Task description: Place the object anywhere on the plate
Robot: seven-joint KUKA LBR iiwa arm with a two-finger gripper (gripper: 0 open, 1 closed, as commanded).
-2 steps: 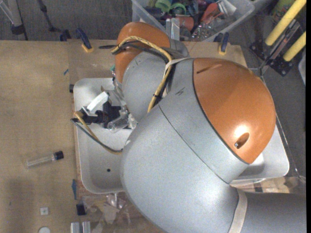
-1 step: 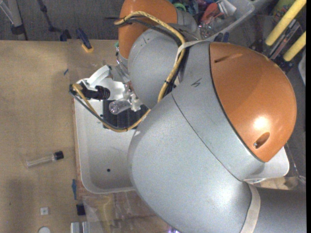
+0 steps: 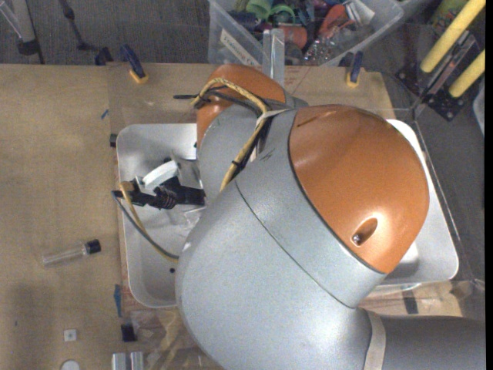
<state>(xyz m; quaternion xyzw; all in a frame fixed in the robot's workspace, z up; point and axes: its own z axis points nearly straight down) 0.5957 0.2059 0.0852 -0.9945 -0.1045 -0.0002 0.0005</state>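
Note:
My grey and orange arm (image 3: 308,230) fills the middle of the view and covers most of both white bins. Its wrist (image 3: 223,122) bends down into the left bin (image 3: 139,141), where my gripper (image 3: 185,206) hangs low over the bin floor, mostly hidden by the arm. The arm hides whatever lies under it in that bin. Of the right bin (image 3: 441,241), just the right rim and corner stick out past the arm's orange shell.
A small clear vial with a black cap (image 3: 71,251) lies on the bench left of the bins. A clear box of coloured items (image 3: 304,10) stands behind them. Blue clamps (image 3: 133,62) grip the bench's back edge. Yellow tubes (image 3: 462,21) lean at the top right.

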